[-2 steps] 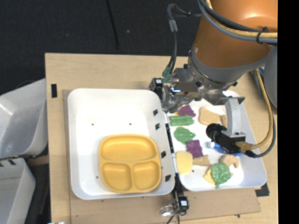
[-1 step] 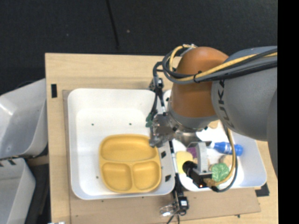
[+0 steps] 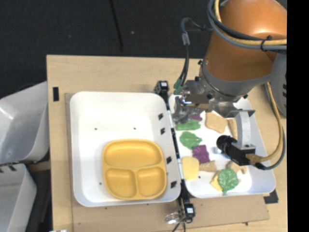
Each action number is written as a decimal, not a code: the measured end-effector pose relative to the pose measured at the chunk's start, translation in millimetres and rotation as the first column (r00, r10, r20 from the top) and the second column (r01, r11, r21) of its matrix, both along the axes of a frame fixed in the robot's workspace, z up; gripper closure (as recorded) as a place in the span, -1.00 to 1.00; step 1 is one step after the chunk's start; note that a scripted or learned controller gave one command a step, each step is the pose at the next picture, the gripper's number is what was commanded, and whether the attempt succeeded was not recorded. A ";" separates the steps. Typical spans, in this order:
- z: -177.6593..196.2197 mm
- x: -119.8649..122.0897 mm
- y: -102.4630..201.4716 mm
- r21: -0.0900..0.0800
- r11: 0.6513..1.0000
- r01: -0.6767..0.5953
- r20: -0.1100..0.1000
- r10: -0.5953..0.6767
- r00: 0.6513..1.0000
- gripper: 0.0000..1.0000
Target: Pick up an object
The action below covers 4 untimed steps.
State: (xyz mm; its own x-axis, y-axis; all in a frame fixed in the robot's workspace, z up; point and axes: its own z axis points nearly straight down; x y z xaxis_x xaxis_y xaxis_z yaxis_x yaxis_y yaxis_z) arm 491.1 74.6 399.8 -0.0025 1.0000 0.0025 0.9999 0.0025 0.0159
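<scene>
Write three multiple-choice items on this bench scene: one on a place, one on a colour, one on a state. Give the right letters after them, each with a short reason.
1. Where does the yellow plastic tray with three compartments lie?
A. in the left white bin
B. in the right white bin
C. on the bare bench

2. What colour is the leaf-shaped piece near the middle of the right bin?
A. red
B. green
C. blue

3. How does the yellow tray sit?
A. flat, hollows facing up
B. upside down
C. standing on its edge

Answers:
1 A, the tray rests on the left bin's floor, toward its near side.
2 B, the leaf shape is plainly green, beside a purple piece.
3 A, all three hollows show open to the camera.

The end effector is over the right bin's far left corner.
</scene>
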 end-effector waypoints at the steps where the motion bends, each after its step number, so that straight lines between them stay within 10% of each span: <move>1: -207.9 -4.8 -8.3 -0.006 1.000 0.004 -0.034 -0.004 0.999 1.00; 2: -63.1 0.7 -11.9 0.000 1.000 0.000 0.000 0.000 1.000 1.00; 3: 56.0 63.5 4.3 -0.002 1.000 -0.002 0.001 0.002 1.000 1.00; 4: -37.7 -4.7 -5.0 -0.005 1.000 0.003 -0.027 -0.003 1.000 1.00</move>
